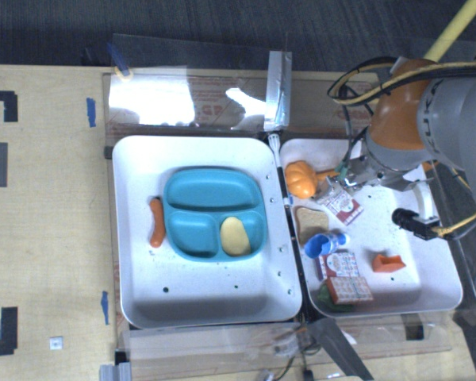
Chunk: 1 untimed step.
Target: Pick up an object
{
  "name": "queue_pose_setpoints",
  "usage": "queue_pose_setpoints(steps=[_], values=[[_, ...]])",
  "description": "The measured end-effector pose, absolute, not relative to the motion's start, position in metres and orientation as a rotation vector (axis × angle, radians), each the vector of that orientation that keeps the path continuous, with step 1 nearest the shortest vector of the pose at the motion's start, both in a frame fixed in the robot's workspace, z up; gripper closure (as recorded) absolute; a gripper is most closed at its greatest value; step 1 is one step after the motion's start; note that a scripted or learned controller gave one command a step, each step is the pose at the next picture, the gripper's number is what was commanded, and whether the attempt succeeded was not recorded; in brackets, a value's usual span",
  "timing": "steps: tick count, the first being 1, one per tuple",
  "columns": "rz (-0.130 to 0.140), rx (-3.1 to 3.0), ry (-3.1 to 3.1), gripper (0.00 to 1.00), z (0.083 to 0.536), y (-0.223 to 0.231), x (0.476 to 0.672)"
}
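Observation:
My gripper (346, 176) hangs low over the back left part of the right bin (436, 284). It sits just right of an orange round fruit (301, 179) and just above a red-and-white packet (342, 205). I see nothing clearly held in it. A slice of bread (309, 221), a blue cup (320, 245), a printed box (348, 277) and a small orange block (387, 262) lie nearer the front of this bin. The grey arm with its orange band (400, 116) covers the bin's back right corner.
The left bin (135, 292) holds a blue divided plate (214, 212) with a yellow piece (235, 236) in one compartment, and an orange stick (156, 221) beside it. A green item (326, 295) peeks from under the box. Cables (428, 227) hang over the right bin.

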<state>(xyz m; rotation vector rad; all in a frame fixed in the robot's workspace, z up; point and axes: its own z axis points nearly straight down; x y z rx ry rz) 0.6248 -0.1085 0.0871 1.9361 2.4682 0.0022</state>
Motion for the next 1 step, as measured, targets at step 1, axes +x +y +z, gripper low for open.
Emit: queue_pose_setpoints(steps=[1], values=[[0.014, 1.918, 2.476, 1.0, 0.1907, -0.0343, 0.6489]])
